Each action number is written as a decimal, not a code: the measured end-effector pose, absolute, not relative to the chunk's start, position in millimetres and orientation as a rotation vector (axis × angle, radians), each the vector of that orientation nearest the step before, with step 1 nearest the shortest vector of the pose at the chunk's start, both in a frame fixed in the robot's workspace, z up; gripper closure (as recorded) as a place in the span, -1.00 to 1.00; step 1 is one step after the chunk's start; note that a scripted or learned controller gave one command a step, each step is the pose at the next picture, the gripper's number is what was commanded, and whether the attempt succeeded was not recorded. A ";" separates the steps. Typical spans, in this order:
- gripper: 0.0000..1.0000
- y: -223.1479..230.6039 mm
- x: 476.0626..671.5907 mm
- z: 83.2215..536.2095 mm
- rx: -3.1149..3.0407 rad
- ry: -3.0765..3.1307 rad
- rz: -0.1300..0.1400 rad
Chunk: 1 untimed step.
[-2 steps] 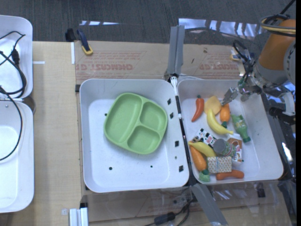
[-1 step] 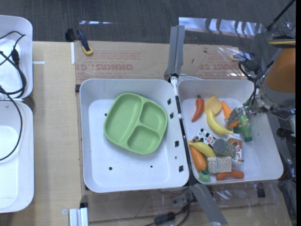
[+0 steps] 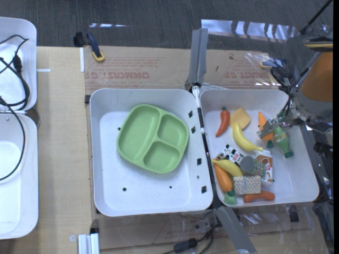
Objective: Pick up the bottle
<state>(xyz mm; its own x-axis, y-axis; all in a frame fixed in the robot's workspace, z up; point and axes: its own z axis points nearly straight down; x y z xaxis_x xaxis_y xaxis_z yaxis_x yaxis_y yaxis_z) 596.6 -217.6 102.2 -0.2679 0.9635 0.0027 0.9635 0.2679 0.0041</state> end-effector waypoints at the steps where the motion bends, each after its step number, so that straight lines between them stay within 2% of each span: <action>1: 1.00 -222.1 631.4 232.6 1.791 2.576 0.000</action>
